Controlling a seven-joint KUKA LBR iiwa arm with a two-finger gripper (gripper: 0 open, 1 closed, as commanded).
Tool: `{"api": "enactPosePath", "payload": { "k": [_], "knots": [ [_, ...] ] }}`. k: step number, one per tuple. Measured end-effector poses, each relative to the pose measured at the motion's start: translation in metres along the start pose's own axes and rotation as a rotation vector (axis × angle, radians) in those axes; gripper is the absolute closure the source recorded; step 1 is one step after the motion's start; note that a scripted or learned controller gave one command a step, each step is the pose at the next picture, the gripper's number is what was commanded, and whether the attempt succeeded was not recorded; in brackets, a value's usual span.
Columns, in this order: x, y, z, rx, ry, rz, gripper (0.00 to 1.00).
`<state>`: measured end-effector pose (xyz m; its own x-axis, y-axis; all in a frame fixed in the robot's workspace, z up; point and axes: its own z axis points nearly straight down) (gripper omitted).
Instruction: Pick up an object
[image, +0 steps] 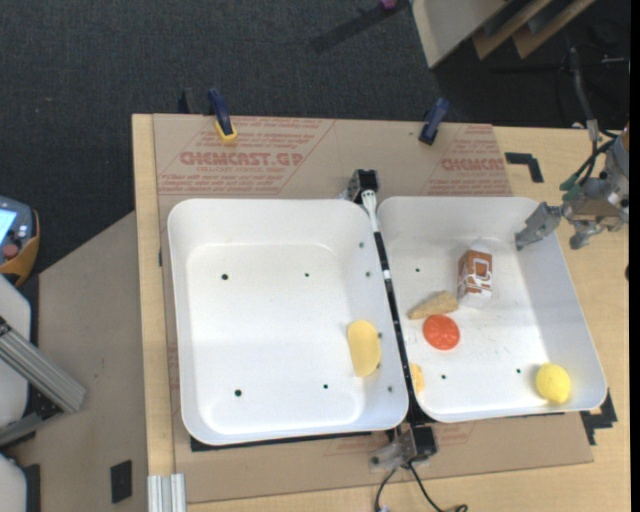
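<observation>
Take the black divider (384, 270) between the two white bins as your reference landmark. It runs from the far edge of the bins toward the near edge.

The left bin (200, 230) lies on one side of the divider, the right bin (570, 300) on the other. Both sit on the desk (150, 300), on a brown board printed with red lettering.

In the left bin, you see one pale yellow oblong object (364, 347), just beside the divider and toward its near end.

In the right bin, you see four objects:
- A tan, flat, elongated piece (433, 302), near the divider at about its midpoint.
- A red-orange round object (442, 332), touching or almost touching the near side of the tan piece.
- A small brown-and-white carton (476, 274), upright or slightly tilted, farther from the divider than the tan piece.
- A yellow lemon-like object (553, 383), well apart from the divider, in the near corner of the right bin.

The jaws (556, 224) hang over the far outer edge of the right bin, well apart from the divider. You can see the two grey fingers spread apart with nothing between them. No object touches them.

Two blue clamps (222, 117) grip the far edge of the board.
</observation>
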<state>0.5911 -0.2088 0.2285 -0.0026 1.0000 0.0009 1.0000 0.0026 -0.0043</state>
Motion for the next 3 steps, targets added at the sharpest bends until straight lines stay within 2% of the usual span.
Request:
{"api": "enactPosePath", "payload": {
  "k": [1,2,3],
  "knots": [
    [0.001,0.002,-0.008,0.0,-0.001,-0.004,1.0],
    [0.092,0.024,-0.001,0.001,0.003,-0.009,1.0],
    [0.244,0.077,0.05,-0.002,0.006,-0.015,1.0]
  ]
}}
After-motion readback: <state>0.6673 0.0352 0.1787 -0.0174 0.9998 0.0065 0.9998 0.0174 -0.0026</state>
